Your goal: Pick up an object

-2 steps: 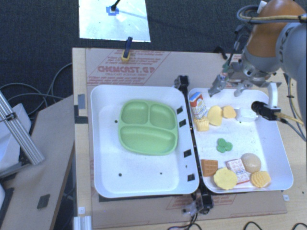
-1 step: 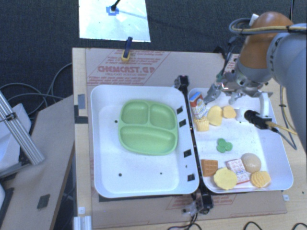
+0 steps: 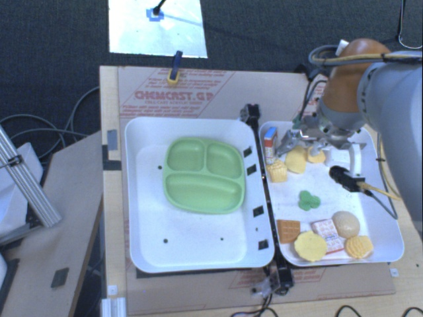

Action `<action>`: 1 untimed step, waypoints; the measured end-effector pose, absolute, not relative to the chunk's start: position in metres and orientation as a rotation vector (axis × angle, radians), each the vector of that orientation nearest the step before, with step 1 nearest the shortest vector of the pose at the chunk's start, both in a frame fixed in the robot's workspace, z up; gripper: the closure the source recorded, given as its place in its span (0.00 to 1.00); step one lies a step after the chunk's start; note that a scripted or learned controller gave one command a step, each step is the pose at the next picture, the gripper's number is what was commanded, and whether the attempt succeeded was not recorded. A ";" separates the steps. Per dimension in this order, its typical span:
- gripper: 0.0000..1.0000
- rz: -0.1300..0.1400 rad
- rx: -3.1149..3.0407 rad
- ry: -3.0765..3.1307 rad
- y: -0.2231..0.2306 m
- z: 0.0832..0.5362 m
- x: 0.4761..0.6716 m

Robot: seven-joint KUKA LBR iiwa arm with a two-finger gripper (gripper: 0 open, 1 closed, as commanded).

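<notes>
Yellow food piece (image 3: 297, 161), near right bin (image 3: 396, 243) top edge, just under gripper (image 3: 305, 142); finger state: cannot tell. Left bin (image 3: 145, 243): green tray (image 3: 202, 176). Risk: neighbouring yellow pieces crowd the target, so closing may nudge or miss.

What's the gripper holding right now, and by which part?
Cannot be told. The gripper is low in the right bin, over the yellow toy pieces, but no object clearly shows between its fingers.
</notes>
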State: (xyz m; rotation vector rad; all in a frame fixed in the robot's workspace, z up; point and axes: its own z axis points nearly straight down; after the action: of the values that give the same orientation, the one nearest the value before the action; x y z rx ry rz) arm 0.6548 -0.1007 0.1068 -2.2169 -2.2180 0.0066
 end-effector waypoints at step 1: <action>0.00 0.005 -2.219 -2.221 -0.101 0.081 0.655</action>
State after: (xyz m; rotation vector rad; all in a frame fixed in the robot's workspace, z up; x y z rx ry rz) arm 0.6548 -0.1009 0.0814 -2.2187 -2.2207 0.0046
